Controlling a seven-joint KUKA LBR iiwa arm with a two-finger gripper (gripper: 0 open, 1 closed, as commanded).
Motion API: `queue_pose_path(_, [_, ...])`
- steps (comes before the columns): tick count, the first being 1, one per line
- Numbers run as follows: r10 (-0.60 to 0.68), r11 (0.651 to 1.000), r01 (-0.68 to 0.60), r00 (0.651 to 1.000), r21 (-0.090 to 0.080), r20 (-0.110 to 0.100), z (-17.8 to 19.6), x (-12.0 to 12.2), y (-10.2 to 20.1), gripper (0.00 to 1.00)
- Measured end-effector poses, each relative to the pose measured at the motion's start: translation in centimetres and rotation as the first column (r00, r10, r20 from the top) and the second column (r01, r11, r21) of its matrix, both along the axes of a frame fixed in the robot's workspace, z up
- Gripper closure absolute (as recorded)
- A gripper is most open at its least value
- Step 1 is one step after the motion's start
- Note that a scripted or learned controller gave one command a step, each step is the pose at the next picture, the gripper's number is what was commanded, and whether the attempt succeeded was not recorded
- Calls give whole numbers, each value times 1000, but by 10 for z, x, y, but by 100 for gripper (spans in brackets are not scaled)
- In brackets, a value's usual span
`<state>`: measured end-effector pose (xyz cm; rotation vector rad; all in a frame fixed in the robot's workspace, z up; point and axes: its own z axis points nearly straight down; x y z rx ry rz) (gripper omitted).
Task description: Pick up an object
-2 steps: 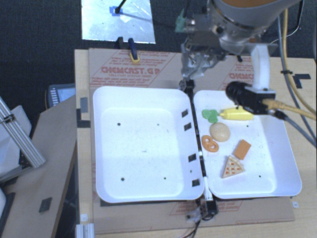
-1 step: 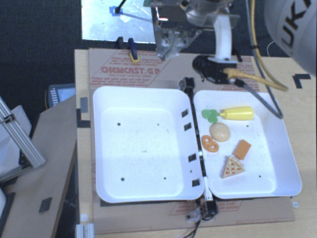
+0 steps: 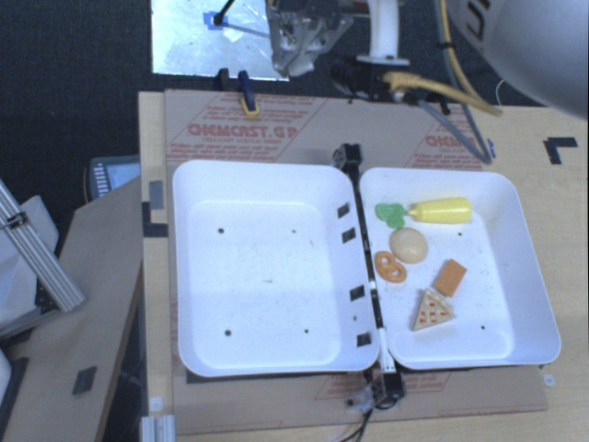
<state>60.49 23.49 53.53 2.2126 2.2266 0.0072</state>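
The gripper (image 3: 296, 52) hangs high above the bench; whether its jaws are parted I cannot tell. Well below and right of it, the right bin (image 3: 529, 274) holds a beige egg (image 3: 409, 244), perhaps plastic.

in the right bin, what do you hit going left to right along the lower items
pretzel → pizza slice → orange block
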Motion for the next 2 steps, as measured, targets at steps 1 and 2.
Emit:
queue_pose_path(1, [-6,1000,6,1000,-1,-2,0,23,-1,100])
queue_pose_path(2, [-6,1000,6,1000,-1,-1,0,46,-1,100])
